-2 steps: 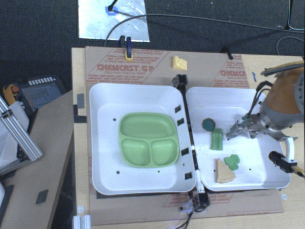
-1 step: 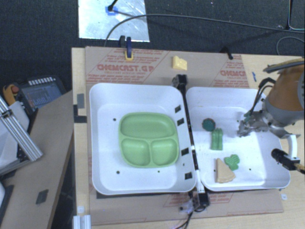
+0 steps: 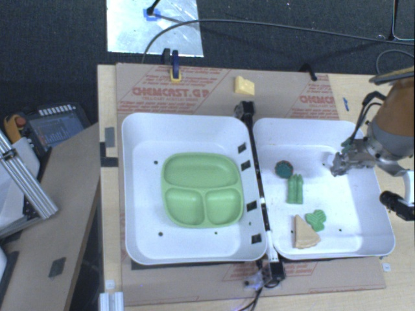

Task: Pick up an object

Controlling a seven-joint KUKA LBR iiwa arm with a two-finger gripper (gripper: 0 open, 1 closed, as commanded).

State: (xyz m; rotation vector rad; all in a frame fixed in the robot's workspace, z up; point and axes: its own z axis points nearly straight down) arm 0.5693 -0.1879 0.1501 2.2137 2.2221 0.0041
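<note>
Presently the bench [image 3: 214, 83] carries two shallow white bins side by side. The left bin [image 3: 139, 135] holds a pale green divided plate [image 3: 201, 189], lying flat near its centre. The right bin [image 3: 369, 238] holds four small items, grouped toward its left half: a dark teal round piece [image 3: 284, 169] at about 11 o'clock of the group, a green ridged piece [image 3: 296, 189] just below it, a small green leafy piece [image 3: 316, 219] toward 5 o'clock, and a tan wedge [image 3: 305, 232] at 6 o'clock, touching or just beside the leafy piece. The arm [image 3: 395, 118] enters from 3 o'clock, and its gripper [image 3: 338, 165] hangs over the upper right part of the right bin, well apart from all four items. Nothing is seen between its tips. How far the pincer stands open cannot be told. A yellow block [image 3: 244, 85] lies on the bench at 12 o'clock, beyond both bins.
</note>
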